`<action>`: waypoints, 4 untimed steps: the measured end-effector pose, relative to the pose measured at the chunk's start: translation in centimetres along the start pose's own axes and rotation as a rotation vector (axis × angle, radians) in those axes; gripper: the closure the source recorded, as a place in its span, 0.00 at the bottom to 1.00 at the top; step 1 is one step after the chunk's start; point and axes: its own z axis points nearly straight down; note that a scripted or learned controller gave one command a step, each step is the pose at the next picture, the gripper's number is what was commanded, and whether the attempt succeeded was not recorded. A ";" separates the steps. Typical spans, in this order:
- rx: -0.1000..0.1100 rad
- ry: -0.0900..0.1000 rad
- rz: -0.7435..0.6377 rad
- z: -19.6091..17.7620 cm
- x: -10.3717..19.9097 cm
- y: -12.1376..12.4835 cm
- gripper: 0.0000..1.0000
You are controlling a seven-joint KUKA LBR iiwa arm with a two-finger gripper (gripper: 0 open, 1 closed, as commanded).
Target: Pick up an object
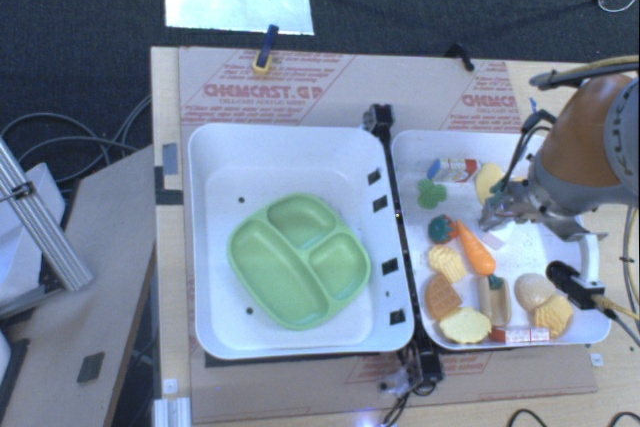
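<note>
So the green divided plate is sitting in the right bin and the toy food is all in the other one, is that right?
Not quite. In the camera view the green divided plate lies in the left bin, not the right one. The toy food, such as the orange carrot, is all in the other bin, the right bin, where the pincer hangs.

Pale wooden bench [300, 75] bearing two shallow white bins — right bin [415, 215] under the gripper [497, 212], left bin [215, 215] just beside — touching.
</note>
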 end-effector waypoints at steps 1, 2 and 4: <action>0.038 0.015 -0.006 -4.3 -0.2 0.6 1.00; 0.036 0.016 -0.007 -9.0 0.3 0.6 1.00; 0.043 0.018 -0.010 -10.5 5.6 -0.5 1.00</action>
